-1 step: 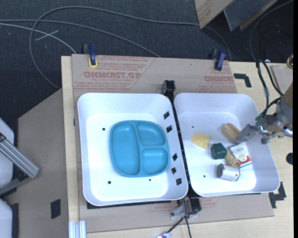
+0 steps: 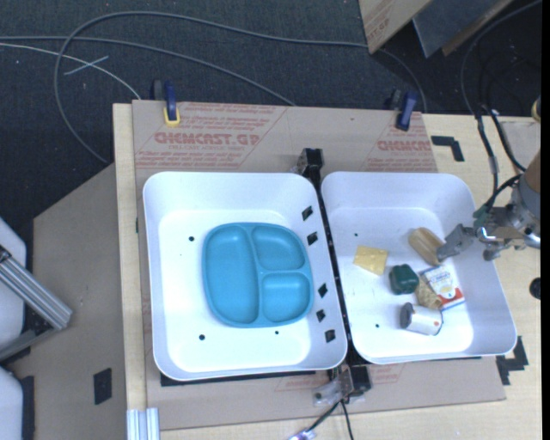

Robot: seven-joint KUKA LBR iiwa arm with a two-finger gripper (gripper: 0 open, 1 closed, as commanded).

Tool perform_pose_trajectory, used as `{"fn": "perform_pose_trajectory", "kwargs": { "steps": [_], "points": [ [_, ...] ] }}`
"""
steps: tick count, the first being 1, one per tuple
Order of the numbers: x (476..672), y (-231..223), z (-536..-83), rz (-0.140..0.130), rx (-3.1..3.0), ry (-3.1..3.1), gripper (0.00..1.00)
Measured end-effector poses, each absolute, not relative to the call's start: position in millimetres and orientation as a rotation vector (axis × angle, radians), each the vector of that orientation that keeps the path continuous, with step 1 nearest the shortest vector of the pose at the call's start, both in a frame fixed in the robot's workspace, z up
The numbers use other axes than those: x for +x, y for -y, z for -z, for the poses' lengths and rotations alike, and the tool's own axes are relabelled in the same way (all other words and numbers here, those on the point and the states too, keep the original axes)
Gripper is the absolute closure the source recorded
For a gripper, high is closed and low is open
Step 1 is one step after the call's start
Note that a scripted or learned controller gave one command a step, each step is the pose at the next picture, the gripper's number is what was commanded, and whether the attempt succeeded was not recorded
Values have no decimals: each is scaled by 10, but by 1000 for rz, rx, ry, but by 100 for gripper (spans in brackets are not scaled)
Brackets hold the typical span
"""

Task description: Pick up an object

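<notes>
A blue divided plate (image 2: 257, 274) lies in the left bin (image 2: 163, 258), middle of the frame. Two blue clamps (image 2: 171, 101) (image 2: 405, 110) grip the board's (image 2: 215, 133) top edge. Cables (image 2: 94, 60) loop across the dark floor, upper left. A cardboard box (image 2: 387, 21) sits at top right

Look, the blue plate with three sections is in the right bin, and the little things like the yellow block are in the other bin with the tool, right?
Not quite. The camera view shows the blue plate in the left bin. The yellow block and the other little things are in the right bin, where the tool reaches in.
</notes>
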State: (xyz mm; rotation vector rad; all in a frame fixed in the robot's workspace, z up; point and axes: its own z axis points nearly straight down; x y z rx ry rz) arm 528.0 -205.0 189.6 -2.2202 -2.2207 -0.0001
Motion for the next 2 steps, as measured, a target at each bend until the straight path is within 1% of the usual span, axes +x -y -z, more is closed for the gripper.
{"fn": "perform_pose_trajectory", "kwargs": {
  "steps": [1, 2],
  "points": [
    [5267, 2002, -1271, -3, -2216, 2217, 0],
    [5261, 1994, -822, -2, -2217, 2218, 0]
  ]
}}
